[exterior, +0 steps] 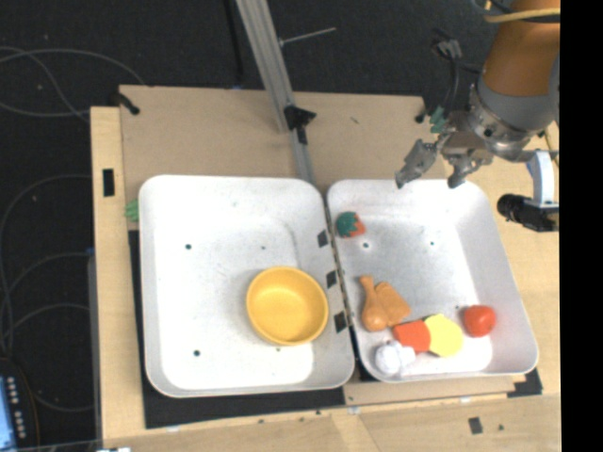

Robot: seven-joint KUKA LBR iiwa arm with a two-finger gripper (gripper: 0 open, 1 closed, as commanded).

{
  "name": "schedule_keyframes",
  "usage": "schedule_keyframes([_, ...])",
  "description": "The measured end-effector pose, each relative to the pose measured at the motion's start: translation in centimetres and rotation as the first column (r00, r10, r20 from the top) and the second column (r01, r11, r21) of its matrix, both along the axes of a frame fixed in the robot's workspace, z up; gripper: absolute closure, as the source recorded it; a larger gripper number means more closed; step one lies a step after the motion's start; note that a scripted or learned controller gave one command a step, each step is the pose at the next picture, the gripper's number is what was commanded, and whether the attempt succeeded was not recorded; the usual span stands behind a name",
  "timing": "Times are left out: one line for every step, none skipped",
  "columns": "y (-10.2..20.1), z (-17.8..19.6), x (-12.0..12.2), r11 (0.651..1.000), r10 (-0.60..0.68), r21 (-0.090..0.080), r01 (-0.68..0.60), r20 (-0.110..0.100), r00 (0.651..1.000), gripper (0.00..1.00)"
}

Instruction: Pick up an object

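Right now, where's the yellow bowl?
In the left bin, toward its near right corner, close to the divider between the bins. Its nearest neighbour is the tan drumstick toy, just across the divider in the right bin.

One fixed camera, mounted high over the bench [226, 135], looking down at a slant. Far enough off to take in both white bins whole: left bin [188, 215] and right bin [471, 219], side by side mid-frame. Dark floor with cables borders the top and left. The arm [523, 55] enters at upper right, its fingers [413, 169] above the right bin's far rim.
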State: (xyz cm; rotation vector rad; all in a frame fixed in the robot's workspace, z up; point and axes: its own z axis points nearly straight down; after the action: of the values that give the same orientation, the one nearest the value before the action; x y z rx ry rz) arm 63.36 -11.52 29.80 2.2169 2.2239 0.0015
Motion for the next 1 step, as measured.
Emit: schedule_keyframes([0.0,0.0,0.0,1.0,0.0,0.0,0.0,0.0,1.0,0.0])
